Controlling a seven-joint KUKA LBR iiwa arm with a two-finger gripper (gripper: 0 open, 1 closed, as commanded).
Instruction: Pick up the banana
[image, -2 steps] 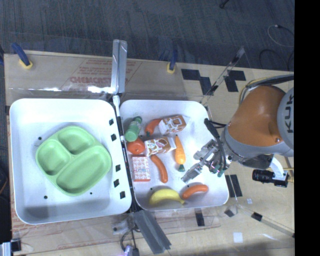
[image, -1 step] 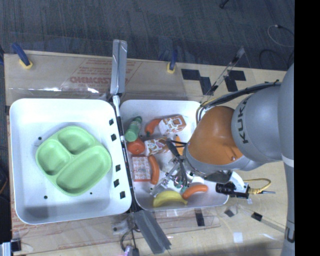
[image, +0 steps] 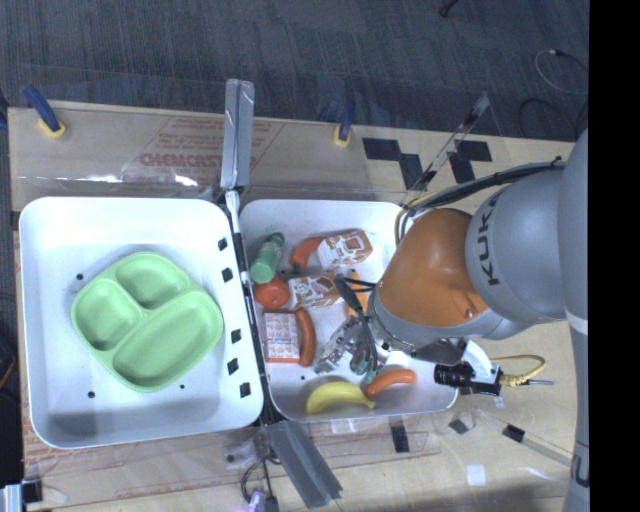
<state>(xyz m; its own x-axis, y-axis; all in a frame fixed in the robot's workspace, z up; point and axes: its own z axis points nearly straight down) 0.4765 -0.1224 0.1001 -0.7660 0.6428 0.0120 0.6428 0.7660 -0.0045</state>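
While the grey arm (image: 530, 250) reaches in from the right with its orange band (image: 430, 270) over the right bin (image: 330, 210), the jaws (image: 350, 350) hang low in that bin's near half — how far they are open I cannot tell, and nothing shows gripped between them. Just below them the banana (image: 338, 397) lies flat on the bin floor against the near wall, its right end beside an orange carrot-like piece (image: 392, 380). To the left sit a red sausage (image: 305, 336) and a flat packet (image: 281, 337); farther back are a tomato (image: 271, 295), a green bottle (image: 266, 258) and a printed carton (image: 338, 250). Across the divider, the left bin (image: 50, 300) holds a green divided plate (image: 148, 318) — both bins rest on the counter (image: 130, 140).
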